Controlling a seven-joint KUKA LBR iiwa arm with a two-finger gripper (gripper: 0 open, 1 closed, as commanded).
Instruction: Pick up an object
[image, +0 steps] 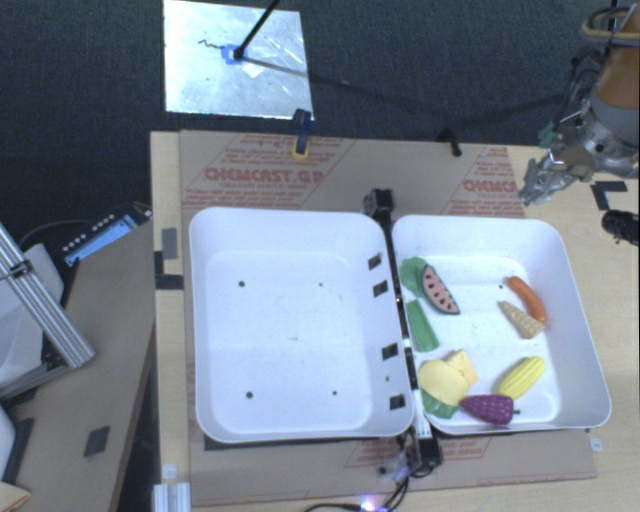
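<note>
- The gripper (537, 186) hangs above the bench past the far right corner of the right bin (575, 300), touching nothing; whether it is open or closed cannot be told.
- Nearest in that bin lie a purple grape bunch (487, 407), a yellow corn cob (521, 377) and a yellow piece (446, 378).
- Farther back lie a cone (521, 319), an orange carrot (526, 296) and a watermelon slice (438, 288).
- The left bin (205, 330) sits beside it.
</note>
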